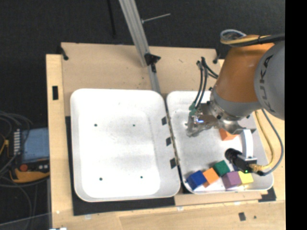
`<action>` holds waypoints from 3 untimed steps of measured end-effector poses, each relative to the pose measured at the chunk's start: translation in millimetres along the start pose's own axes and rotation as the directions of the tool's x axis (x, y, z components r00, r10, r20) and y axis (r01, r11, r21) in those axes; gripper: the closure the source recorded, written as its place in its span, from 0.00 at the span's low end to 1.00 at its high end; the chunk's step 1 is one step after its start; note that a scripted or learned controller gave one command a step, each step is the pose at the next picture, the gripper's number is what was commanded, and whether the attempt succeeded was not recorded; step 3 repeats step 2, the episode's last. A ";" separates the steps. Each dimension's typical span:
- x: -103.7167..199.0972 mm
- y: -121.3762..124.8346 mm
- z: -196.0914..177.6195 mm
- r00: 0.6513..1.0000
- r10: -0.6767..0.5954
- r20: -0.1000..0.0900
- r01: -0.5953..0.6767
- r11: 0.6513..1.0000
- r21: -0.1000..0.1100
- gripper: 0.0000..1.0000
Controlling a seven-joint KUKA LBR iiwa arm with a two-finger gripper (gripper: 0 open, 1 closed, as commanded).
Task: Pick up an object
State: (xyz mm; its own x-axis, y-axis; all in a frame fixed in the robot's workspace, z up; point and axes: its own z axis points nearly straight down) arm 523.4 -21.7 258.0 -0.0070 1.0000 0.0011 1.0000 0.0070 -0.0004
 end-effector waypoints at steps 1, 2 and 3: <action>46.1 -7.7 -3.5 1.000 -0.001 -0.001 0.001 1.000 0.000 1.00; 92.2 -10.0 -4.4 1.000 -0.001 -0.001 0.001 1.000 -0.001 1.00; 92.2 -10.0 -4.4 1.000 -0.001 -0.001 0.001 1.000 -0.001 1.00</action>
